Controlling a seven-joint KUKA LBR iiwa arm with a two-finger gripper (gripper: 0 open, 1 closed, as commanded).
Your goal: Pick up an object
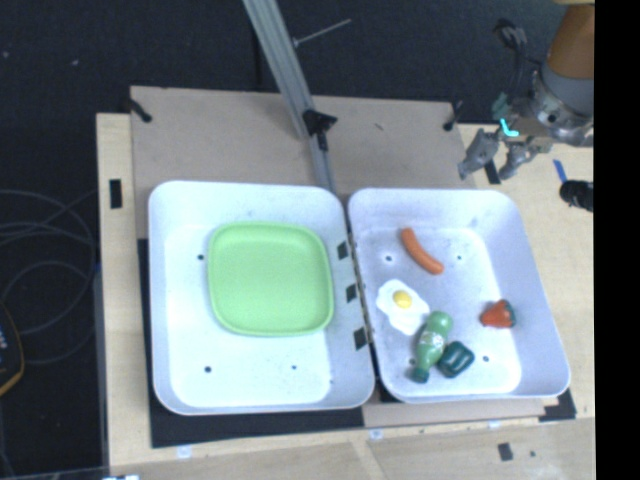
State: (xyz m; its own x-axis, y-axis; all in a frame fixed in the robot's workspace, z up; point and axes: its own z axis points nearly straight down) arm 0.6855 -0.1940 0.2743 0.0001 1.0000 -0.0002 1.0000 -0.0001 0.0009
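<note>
Over the far right of the worktop, just beyond the far rim of the right bin: gripper hanging off the grey-and-orange arm. Fingers spread apart, nothing between them. Not yet over any item.

Inside the right bin, five small candidates for the pick. Orange sausage lying alone toward the far side, nearest the gripper. Fried egg flat on the floor close to the left wall. Green bottle on its side at the near side, touching or almost touching a dark green piece. Red piece by itself toward the right wall. Left bin holding a green plate, well apart from the gripper. Slanted grey pole running from the far edge down to the gap between the bins.

Likely trouble from here: closing on the bottle and its neighbour together, and squeezing one out sideways. Scraping over the egg without any purchase, being so flat. Rolling the sausage away if caught off-centre. Clipping the bin's far rim on a descent begun too early. Safest bet, probably, the sausage or the red piece, each clear of neighbours.
</note>
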